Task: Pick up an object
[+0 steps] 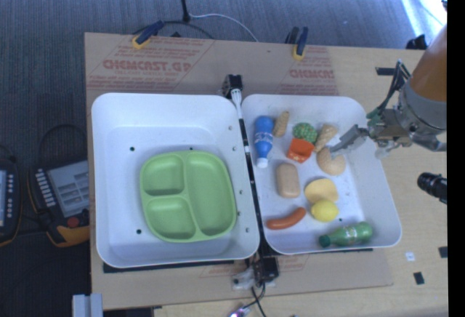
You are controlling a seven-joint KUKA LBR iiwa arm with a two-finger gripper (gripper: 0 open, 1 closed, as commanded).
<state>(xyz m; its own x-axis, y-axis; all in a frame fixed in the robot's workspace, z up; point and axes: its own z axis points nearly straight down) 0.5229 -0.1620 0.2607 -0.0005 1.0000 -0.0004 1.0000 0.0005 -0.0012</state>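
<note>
Two shallow white bins sit side by side on a brown board, and the right bin (378, 195) serves as the landmark here. Inside it, toward its left wall, a blue and white bottle (262, 139) lies lengthwise; just right of the bottle's top end is a small tan piece (281, 122), and further right a green broccoli-like piece (305, 131) sits just above an orange-red block (298, 150). Near the bin's middle lies a tan bread-shaped piece (288, 179), with a red sausage (285, 219) below it toward the near wall. Right of the bread are a yellow-orange rounded piece (320, 190) and a yellow lemon (324, 211) touching one another, and a green bottle (346, 235) lies on its side in the bin's near right corner. A pale round piece (331, 162) sits toward the bin's right half, with a tan elongated piece (325, 135) slanting just above it. The gripper (347, 139) reaches over the bin's right wall from the grey arm (414, 115), its tip just beside the pale round piece and the elongated one (whether its fingers are apart or together cannot be told, and nothing is seen between them). The left bin (109, 163), touching the right bin's left wall, holds a green divided tray (189, 195).
</note>
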